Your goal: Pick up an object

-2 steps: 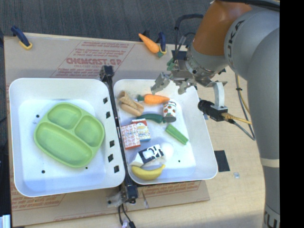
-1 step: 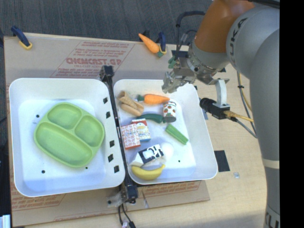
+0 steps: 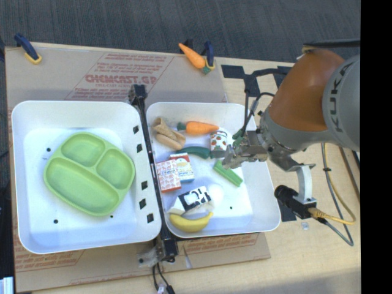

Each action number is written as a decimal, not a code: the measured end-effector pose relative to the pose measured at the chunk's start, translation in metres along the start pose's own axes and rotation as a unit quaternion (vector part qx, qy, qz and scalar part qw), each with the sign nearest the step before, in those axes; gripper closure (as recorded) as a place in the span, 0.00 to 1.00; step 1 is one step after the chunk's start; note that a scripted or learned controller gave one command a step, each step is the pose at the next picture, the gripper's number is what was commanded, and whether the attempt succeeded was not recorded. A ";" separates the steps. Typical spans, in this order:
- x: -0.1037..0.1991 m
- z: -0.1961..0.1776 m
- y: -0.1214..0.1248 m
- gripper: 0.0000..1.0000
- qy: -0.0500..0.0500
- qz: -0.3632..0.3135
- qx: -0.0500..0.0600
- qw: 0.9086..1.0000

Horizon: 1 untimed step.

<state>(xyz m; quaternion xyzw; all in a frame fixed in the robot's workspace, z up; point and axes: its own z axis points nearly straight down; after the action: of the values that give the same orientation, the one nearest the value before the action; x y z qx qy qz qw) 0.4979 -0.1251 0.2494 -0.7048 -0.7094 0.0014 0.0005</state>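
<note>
I have the gripper (image 3: 236,158) low at the right-centre of the frame, over the green block (image 3: 228,175) in the right bin (image 3: 262,216) (likely my target, since it lies apart from the clutter). How the gripper is set I cannot tell.

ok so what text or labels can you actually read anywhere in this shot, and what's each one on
"CHEMCAST GP": red print on the brown sheet behind the bins; the smaller lines around it are too blurred to read.
"KUK": grey letters on the arm, cut off at the frame edge.
Small carton in the right bin: print too small to read.
Black and white box: marks unreadable.
</note>
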 end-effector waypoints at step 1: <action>0.000 0.000 0.000 0.00 0.000 0.000 0.000 1.000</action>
<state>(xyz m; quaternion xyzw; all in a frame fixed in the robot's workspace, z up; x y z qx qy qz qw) 0.4980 -0.1250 0.2494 -0.7048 -0.7094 0.0011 0.0004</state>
